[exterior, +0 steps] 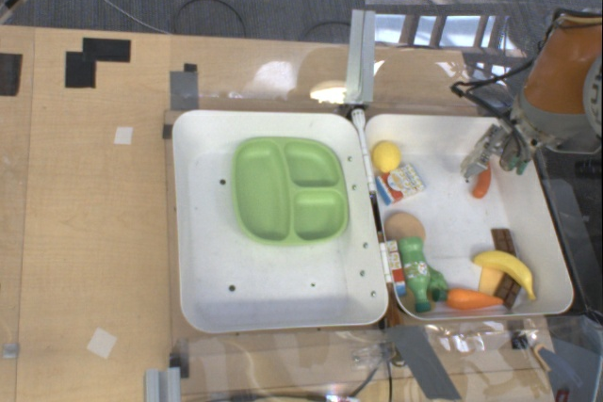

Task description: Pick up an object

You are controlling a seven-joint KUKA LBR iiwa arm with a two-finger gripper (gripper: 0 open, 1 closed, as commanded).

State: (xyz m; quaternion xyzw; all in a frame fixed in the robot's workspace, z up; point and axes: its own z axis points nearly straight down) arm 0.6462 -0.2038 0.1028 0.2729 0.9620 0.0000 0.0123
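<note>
- Two shallow white bins sit side by side on a pale wooden surface (pixel 85 202), seen from above at a slant.
- Reaching in from the right, the grey arm with its orange band (pixel 558 71) hangs over the upper right part of the right bin (pixel 443 136).
- Its gripper (pixel 495 160) points down and to the left; how far its fingers stand apart cannot be told, as they are small and blurred.
- Just below the gripper's tip is a small orange-red object (pixel 481 184), touching or nearly touching it; whether it is gripped cannot be told.
- Left of the gripper, near the bin's left wall, lies a yellow lemon (pixel 385 155), with a small red, white and blue packet (pixel 400 183) just beneath it.
- Below and left of the gripper are a tan egg-shaped item (pixel 404 226) and a green toy figure (pixel 419 273).
- Well below the gripper, in the bin's lower right corner, a banana (pixel 509 266) rests across a brown bar (pixel 506 245), with an orange carrot (pixel 473 299) beside them.
- Far left of the gripper, the left bin (pixel 203 297) holds a green divided plate (pixel 287 190) with three compartments.
</note>
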